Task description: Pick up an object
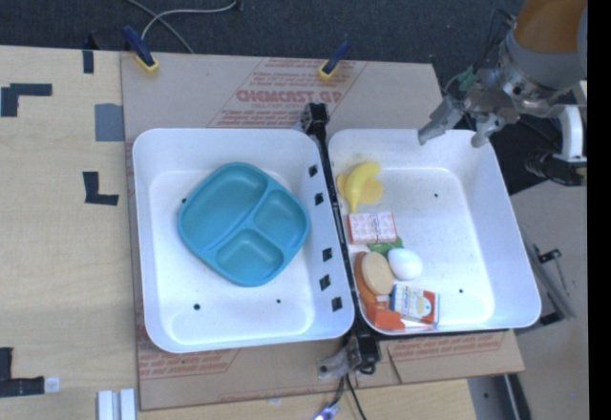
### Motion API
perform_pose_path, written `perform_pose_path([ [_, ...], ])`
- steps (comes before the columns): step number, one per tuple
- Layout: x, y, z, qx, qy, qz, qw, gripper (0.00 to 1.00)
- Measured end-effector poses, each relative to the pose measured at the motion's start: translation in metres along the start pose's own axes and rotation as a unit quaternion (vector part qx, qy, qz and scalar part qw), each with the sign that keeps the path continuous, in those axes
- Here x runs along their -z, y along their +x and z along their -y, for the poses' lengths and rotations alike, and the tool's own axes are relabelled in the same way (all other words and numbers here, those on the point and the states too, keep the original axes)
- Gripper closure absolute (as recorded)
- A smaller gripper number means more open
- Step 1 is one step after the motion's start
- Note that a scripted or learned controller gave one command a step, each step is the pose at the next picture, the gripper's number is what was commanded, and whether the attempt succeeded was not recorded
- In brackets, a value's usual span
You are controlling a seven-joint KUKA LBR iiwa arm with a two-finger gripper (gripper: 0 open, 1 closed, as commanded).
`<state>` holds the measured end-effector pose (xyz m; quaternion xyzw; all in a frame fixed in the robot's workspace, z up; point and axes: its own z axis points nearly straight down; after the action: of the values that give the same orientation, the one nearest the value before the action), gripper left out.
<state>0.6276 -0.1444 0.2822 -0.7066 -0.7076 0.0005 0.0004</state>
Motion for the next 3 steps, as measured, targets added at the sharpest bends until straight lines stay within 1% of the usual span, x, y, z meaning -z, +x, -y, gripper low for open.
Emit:
perform_pose_path([
  [1,-0.152,0.033,-0.027,0.000,0.002,-0.001,1.0000,0.00],
  [2,-0.196,0.041,-0.041,0.000,-0.002,0.001,1.0000,0.00],
  [3,-0.186,0.041,-0.041,0.000,-0.002,0.001,1.0000,1.00],
])
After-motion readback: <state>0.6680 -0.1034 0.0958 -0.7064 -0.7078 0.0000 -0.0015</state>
